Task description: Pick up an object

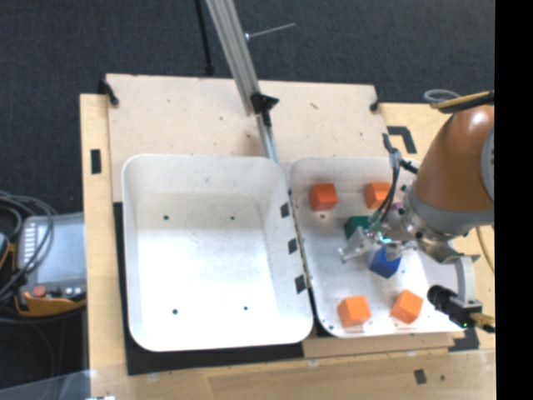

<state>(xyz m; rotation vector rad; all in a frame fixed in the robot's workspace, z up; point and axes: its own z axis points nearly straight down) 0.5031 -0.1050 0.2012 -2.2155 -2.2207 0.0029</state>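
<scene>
- The grey arm with the orange band (454,169) comes in from the right and stands over the right shallow white bin (326,319).
- Its metal two-finger gripper (365,244) hangs low in the middle of that bin, pointing to the left.
- I cannot tell if the gripper is holding anything, or how it is set; the wrist covers most of it.
- A small blue block (385,263) lies just beside the gripper, on its near right side, partly under the wrist.
- A dark green block (358,224) lies just on the far side of the gripper, very near to it.
- Four orange cubes lie in the same bin: one at far left (323,196), one at far right (376,194) half hidden by the arm, one at near left (354,310), one at near right (406,306).
- The left white bin (133,248) stands beside it, touching along the middle edge.
- A slanted aluminium bar (235,48) rises from behind the bins.
</scene>
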